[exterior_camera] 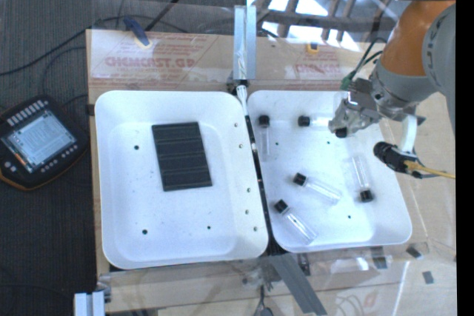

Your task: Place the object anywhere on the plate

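Note:
The plate (181, 155) is a black ribbed rectangle lying in the middle of the left bin (118, 233). Several clear tubes with black caps lie in the right bin (385, 233): one by the divider (263, 135), one near the back (311, 120), one in the middle (317, 189), one at the front (296, 221) and one to the right (360, 172). My gripper (344, 123) hangs low over the right bin's back right part, just right of the back tube. A small black piece (341, 132) shows at its tip.
A metal post (243, 48) rises behind the divider between the bins. A black and orange cable end (392, 156) hangs from the arm over the right bin's right rim. A handheld controller (37, 140) lies on the floor to the left.

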Controlling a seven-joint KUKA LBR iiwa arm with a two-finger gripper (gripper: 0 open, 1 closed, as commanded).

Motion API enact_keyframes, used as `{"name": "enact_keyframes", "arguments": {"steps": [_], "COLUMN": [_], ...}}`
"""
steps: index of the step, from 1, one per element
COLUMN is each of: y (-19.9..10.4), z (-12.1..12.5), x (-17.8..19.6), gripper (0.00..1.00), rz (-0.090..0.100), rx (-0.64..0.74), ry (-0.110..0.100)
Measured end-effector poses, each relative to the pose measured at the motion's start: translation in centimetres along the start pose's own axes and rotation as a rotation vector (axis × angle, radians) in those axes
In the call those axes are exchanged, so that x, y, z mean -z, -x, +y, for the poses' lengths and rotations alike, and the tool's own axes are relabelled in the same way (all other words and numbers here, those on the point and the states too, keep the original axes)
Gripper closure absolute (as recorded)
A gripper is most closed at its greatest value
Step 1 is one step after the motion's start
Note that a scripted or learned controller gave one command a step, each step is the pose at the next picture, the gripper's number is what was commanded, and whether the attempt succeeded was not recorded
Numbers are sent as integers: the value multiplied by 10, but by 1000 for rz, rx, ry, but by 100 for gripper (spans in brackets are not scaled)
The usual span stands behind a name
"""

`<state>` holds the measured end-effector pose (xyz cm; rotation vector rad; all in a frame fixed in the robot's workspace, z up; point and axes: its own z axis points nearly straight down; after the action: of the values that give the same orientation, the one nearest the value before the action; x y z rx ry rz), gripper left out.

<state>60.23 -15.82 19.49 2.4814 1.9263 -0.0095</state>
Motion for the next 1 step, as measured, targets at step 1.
{"name": "enact_keyframes", "arguments": {"steps": [1], "y": [-86], "z": [29], "x": [-18], "gripper": [100], "rz": [-2], "rx": [59], "ry": [-24]}}
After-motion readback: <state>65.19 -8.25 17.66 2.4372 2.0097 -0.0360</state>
